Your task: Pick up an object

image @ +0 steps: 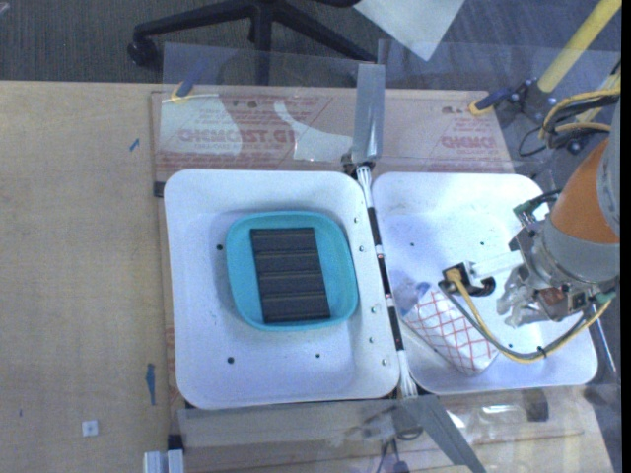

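Camera view shows you the gripper (532, 302) over the right bin's (434, 200) right edge, beside the red-checked paper tray (449, 331), presumably lining up a grab.

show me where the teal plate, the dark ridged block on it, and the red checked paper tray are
teal plate (240, 264): camera view, on its bare left rim.
dark ridged block (289, 274): camera view, on the middle of its top.
red checked paper tray (449, 331): camera view, on its checked side.

You are looking at a robotics lab: a black swivel office chair base (258, 23) is standing beyond the taped plywood bench (79, 264).
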Available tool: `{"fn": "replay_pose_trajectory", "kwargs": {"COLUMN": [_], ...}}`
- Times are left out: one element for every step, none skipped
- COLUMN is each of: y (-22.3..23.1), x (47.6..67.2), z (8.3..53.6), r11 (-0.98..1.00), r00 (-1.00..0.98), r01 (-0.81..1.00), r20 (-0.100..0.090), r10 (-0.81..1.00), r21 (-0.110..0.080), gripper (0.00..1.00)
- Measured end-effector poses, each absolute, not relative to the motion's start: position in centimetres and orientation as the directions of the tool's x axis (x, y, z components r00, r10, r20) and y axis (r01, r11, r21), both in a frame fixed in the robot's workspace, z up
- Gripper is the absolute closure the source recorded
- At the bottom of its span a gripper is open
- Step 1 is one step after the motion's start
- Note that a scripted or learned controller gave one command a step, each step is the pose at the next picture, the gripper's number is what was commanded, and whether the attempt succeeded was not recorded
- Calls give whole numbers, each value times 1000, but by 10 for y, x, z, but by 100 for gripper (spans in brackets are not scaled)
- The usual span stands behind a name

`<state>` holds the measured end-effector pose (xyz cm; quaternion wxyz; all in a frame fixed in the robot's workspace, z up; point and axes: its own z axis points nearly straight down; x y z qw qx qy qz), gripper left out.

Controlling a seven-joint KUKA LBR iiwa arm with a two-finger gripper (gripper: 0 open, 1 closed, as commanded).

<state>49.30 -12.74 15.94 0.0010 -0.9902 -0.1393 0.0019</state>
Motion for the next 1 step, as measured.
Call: {"fn": "replay_pose_trajectory", "kwargs": {"y": [-127], "x": [493], "z": [159], "r11": [-961], "r00": [961], "r01": [276], "r20": [-4], "r10": [276], "r21": [-3], "gripper": [0]}}
